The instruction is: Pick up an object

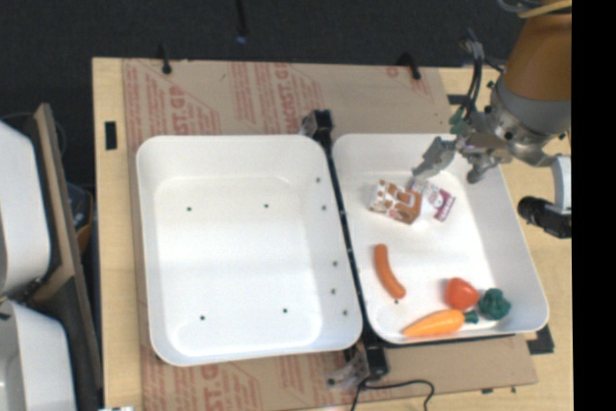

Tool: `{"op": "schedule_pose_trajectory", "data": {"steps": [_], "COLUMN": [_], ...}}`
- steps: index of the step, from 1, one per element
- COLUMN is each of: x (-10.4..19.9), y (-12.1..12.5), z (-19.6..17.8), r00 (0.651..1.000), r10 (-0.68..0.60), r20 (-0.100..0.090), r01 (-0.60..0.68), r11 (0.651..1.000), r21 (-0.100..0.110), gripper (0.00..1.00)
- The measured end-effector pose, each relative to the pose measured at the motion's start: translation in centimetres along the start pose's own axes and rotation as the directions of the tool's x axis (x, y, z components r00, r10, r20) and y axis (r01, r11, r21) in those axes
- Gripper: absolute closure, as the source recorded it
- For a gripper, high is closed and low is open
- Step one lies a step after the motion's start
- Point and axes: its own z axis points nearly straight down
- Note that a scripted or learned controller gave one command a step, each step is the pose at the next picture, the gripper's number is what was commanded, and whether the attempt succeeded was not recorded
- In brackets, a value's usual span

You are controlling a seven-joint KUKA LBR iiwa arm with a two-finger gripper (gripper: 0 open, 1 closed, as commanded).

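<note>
Right bin (510, 236): gripper (448, 170) open over snack packet (397, 200) near back edge (sausage (389, 271), carrot (433, 323) toward front).

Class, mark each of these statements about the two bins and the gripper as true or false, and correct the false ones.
1. The sausage lies in the right bin. True.
2. The carrot lies in the left bin. False: it lies near the right bin's front edge.
3. The gripper is over the right bin. True.
4. The tomato sits beside the brown packet. False: it sits by the carrot and a green item.
5. The gripper holds the sausage. False: the sausage lies apart from it.
</note>
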Motion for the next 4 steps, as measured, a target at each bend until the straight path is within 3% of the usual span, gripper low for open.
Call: {"op": "schedule_pose_trajectory", "data": {"steps": [1, 2, 4], "x": [0.0, -0.1, -0.2], "y": [0.1, 0.0, 0.2], "z": [-0.4, 3.8, 16.3], "r00": [1.000, 1.000, 1.000], "r10": [-0.001, 0.000, 0.000], "r20": [0.000, 0.000, 0.000], "r01": [0.001, 0.000, 0.000], "r11": [1.000, 1.000, 1.000], "r21": [-0.007, -0.003, -0.001], "gripper": [0.00, 0.00, 0.00]}}
